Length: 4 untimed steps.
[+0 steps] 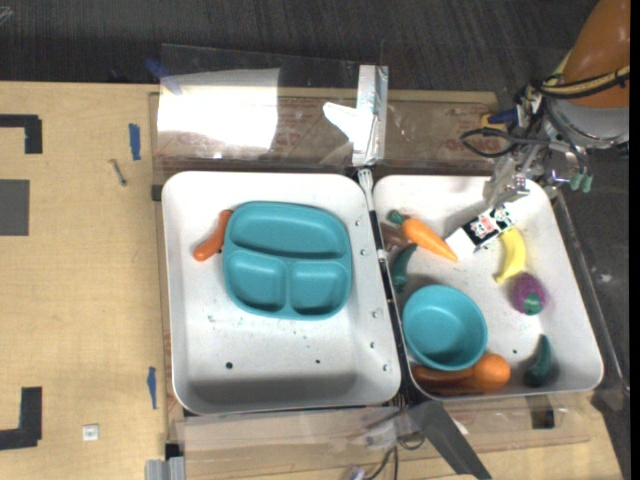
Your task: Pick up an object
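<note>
A toy banana (513, 254) lies near the right bin's (578, 298) far wall, beside a purple fruit (528, 294) and a carrot (430, 238), as the gripper (505, 190) hovers just above, its grip impossible to tell, seemingly choosing its pick.

Top right corner, there's the rounded orange band of the arm (605, 30), glossy and bulging, cut off by the frame edge. Below it sits a pale grey wrist section (592, 120), curved like a collar. Black cables and a yellow one (585, 84) loop across the joint between orange and grey, with a bundle of thin wires, blue and orange among them (497, 128), trailing out to the side. Further down, the slim metallic two-finger gripper (507, 180) shows silver-grey, with small dark fittings and a green spot at its side; finer detail is too small to tell.
</note>
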Each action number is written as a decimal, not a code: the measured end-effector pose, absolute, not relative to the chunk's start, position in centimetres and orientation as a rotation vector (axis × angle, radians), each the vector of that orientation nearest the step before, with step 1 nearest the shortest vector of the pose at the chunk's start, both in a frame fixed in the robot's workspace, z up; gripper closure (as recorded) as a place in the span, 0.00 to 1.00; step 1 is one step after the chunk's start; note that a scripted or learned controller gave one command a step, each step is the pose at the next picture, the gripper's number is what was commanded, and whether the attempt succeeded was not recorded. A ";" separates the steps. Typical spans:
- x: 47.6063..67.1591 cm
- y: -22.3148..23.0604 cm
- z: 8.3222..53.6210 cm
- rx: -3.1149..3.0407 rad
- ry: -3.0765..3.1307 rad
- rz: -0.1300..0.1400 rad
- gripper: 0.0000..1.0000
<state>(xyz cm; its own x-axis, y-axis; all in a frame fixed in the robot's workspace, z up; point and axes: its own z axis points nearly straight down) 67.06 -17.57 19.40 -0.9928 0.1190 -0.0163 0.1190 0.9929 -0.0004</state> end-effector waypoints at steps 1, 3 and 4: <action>66.9 -17.6 19.0 0.188 3.127 -0.001 0.00; 50.8 -22.5 8.7 0.415 3.108 -0.002 0.00; 48.5 -21.7 11.1 -0.447 3.093 -0.006 0.00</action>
<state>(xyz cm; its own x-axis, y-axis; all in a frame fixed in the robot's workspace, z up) 48.54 -21.70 11.10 -0.9590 -0.2829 -0.0156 -0.2828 0.9592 -0.0061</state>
